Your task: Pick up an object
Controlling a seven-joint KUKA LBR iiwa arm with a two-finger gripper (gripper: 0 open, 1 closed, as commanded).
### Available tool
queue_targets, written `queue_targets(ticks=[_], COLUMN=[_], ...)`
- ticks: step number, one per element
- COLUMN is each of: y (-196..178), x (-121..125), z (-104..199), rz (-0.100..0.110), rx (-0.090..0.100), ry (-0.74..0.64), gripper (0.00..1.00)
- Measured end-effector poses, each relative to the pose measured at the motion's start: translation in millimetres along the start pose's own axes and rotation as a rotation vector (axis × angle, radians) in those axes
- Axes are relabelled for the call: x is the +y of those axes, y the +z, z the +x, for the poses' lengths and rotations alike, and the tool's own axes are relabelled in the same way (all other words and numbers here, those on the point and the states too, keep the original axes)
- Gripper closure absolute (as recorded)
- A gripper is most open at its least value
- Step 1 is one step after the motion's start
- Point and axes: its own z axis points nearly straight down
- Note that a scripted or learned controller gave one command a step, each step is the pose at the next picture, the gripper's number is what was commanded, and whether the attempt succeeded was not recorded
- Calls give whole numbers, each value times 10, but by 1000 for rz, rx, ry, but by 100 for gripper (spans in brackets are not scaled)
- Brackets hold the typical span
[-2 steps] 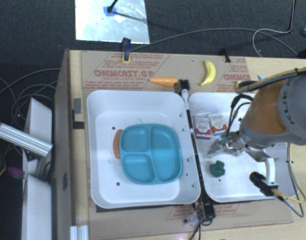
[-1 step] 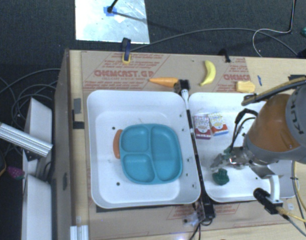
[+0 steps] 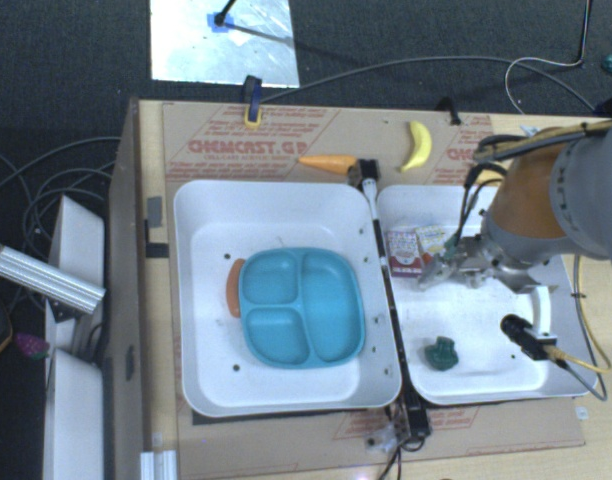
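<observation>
Reading from the left bin's blue divided tray (image 3: pixel 304 303) across to the right bin (image 3: pixel 486 383), we find a small printed carton (image 3: pixel 406 251) by the gripper (image 3: pixel 448 264), likely light and stiff, best pinched across its flat faces.

On your bench (image 3: pixel 236 133), a banana (image 3: pixel 418 145) lies at one o'clock and a carrot (image 3: pixel 327 164) at twelve, both outside the bins. A reflective sheet (image 3: pixel 223 28) rests on the dark floor (image 3: pixel 56 58) at eleven; cables (image 3: pixel 31 183) trail at nine.
</observation>
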Motion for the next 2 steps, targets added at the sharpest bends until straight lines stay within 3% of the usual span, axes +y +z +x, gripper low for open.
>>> queue_targets(ticks=[1, 2], y=[-1, -110], x=[717, 725], z=[38, 36], rz=[0, -2], rx=[0, -1], ry=[-2, -5], gripper=[0, 100])
